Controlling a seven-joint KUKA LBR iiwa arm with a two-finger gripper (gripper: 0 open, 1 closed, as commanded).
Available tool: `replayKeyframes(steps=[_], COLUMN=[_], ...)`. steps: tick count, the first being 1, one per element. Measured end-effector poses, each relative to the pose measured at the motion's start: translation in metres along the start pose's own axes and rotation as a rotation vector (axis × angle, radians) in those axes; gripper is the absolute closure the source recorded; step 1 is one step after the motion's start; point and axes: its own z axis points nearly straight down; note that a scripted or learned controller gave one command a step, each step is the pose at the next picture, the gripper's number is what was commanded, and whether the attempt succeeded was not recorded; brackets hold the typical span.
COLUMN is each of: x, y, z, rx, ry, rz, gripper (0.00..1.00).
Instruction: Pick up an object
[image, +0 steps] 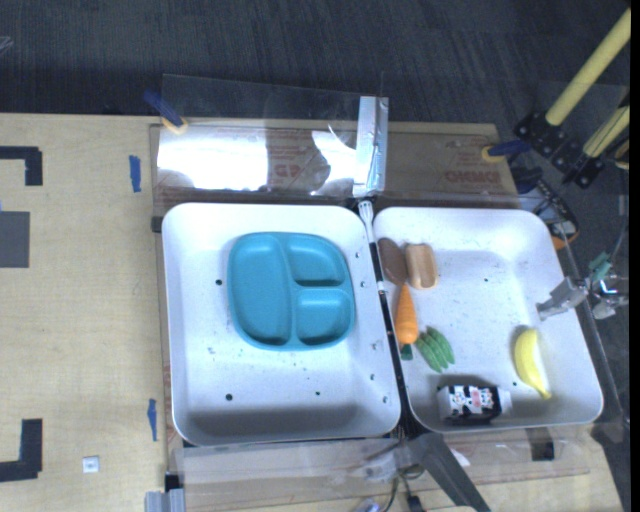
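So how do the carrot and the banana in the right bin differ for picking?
The carrot is orange with a green leafy top; the banana is plain yellow. The carrot lies straight along the bin's left wall, right beside the divider, with its leaves toward the near side; the banana is curved and lies by the right wall. The carrot has neighbours close by, a brown bread-like piece above it; the banana lies alone. Both lie flat in the right bin.
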Motion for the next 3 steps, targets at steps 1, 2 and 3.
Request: replayKeyframes(steps=[1, 2, 3], x=[-0.003, -0.007, 0.02], y=[-0.007, -0.007, 0.052], z=[0.145, 0.135, 0.024], rx=[-0.004, -0.006, -0.01], ry=[0.013, 0.004, -0.002], rz=[-0.014, -0.008, 0.102], gripper=[0.0, 1.0, 1.0])
